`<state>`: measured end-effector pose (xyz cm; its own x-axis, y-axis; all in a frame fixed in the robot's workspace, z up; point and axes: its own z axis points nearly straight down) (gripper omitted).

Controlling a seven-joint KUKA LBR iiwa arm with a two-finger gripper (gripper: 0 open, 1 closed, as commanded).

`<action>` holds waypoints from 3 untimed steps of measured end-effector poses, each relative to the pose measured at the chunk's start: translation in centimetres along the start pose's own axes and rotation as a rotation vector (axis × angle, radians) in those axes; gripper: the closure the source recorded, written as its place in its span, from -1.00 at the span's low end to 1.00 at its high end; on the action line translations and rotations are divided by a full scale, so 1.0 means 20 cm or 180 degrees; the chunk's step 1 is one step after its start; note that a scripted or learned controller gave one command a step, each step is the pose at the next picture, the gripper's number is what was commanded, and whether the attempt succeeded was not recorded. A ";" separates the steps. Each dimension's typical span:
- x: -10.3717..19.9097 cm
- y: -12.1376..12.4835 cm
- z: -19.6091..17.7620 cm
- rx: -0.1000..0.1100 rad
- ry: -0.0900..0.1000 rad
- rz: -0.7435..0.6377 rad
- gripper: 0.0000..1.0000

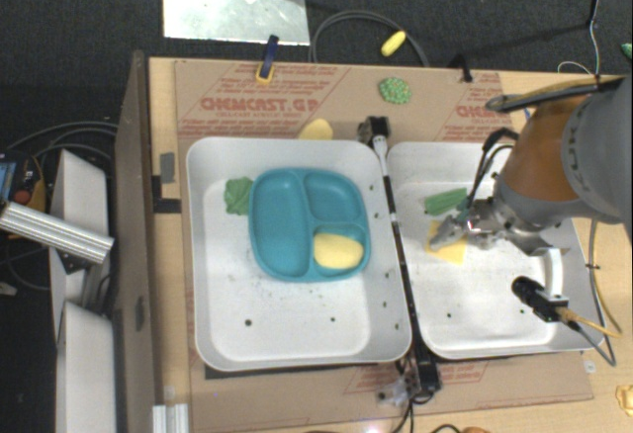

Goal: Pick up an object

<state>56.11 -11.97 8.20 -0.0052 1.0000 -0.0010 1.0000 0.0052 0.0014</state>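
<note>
Cardboard-lined tabletop [257,100] with two white bins. Right bin [475,322]: the pincer [457,230] sits low over a yellow wedge [450,249], beside a green piece [445,199]; whether it is apart or together cannot be told. Left bin [213,303]: a blue plate [287,223] bearing a yellow lump [337,250]. For a sound pick, straddle the wedge squarely, clear of the green piece, then lift straight up.
</note>
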 end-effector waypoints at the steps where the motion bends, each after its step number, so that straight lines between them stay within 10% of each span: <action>1: -0.10 0.17 -0.02 -0.0012 -0.0002 0.0002 -1.00; 2: 0.04 0.06 -0.07 0.0002 0.0004 -0.0003 -1.00; 3: -0.15 0.29 -0.10 -0.0018 -0.0007 0.0002 -1.00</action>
<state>61.88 -14.99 10.16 -0.0044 1.0000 -0.0031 1.0000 0.0044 0.0069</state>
